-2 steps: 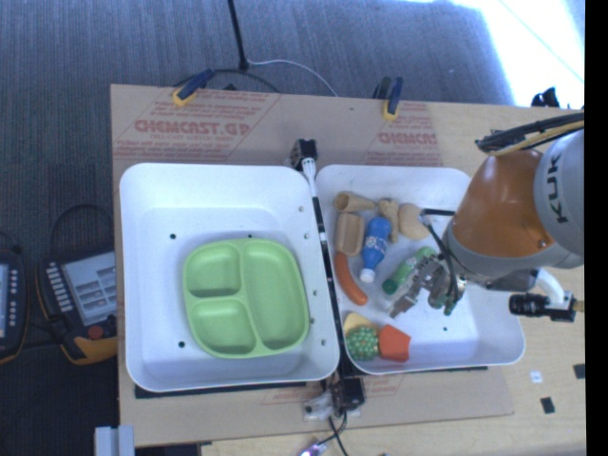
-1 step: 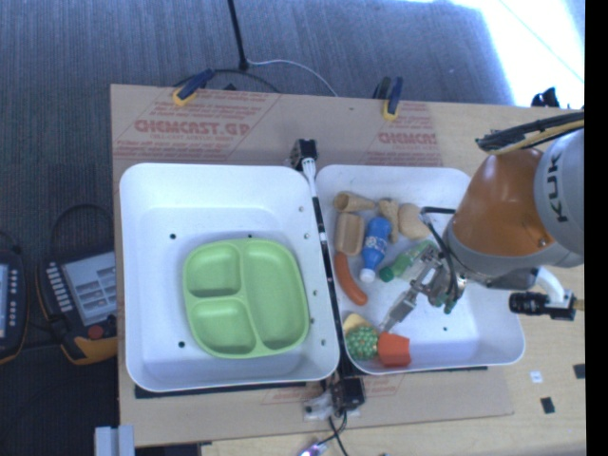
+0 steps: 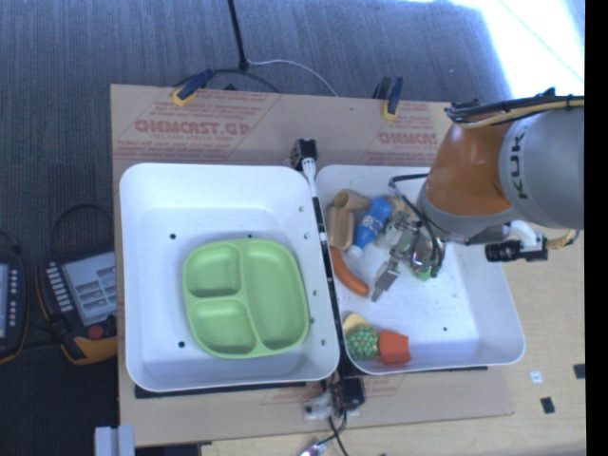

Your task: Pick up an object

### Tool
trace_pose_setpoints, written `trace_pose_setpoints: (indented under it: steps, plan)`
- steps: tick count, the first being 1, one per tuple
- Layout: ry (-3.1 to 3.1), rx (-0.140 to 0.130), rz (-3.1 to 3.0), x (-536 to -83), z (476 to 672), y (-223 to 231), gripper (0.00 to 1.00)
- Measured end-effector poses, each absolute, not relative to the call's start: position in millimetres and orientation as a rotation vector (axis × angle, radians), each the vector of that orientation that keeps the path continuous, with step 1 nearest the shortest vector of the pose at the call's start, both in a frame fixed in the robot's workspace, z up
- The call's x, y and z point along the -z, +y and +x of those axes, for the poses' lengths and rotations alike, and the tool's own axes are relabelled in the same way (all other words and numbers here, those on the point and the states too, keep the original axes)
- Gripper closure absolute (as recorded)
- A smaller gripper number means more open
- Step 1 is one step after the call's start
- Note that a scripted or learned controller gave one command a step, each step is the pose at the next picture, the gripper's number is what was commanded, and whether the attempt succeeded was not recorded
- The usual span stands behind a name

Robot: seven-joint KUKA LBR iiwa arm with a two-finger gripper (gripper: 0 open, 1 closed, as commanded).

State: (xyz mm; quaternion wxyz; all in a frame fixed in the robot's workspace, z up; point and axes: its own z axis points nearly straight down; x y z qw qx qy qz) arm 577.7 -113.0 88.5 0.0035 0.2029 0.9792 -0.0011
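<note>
Green ball [image 3: 362, 342], red block [image 3: 394, 347]: well below gripper [image 3: 388, 281]. Fingers spread, nothing held. Carrot [image 3: 349, 273] just left; centre over it, descend, close squarely.

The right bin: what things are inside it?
The right bin holds a blue bottle, an orange carrot, green and red toys; the gripper covers more.

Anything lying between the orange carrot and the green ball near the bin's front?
Camera view: only bare white bin floor between the carrot and the green ball; a yellowish piece touches the ball's upper edge.
</note>
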Motion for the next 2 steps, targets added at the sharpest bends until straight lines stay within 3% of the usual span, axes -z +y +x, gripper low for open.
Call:
trace_pose_setpoints:
  steps: [1,2]
  plan:
    - [3.056,0.001,0.636,-100.7,581.0,-113.0,1.0]
    - [3.058,0.0,0.714,-158.6,519.4,-131.0,1.0]
